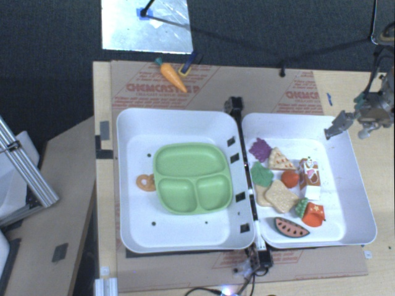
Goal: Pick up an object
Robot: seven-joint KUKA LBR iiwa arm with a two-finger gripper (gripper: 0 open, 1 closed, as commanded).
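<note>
Toy food pieces (285, 187) (watermelon slice (291, 227) nearest the front) clustered flat in the right bin (355, 184).

Your left bin (129, 165) holds the divided plate (192, 177), pretzel (146, 182) just left of it. Right bin (352, 184) holds the clustered toy food (287, 187). Carrot (173, 77) lies behind the bins.

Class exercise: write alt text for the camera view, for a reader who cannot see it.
A robot gripper hovers at the far right edge of the right bin, which holds a cluster of toy foods including a watermelon slice. The left bin holds a green divided plate and a small pretzel; a toy carrot lies beyond the bins.
</note>
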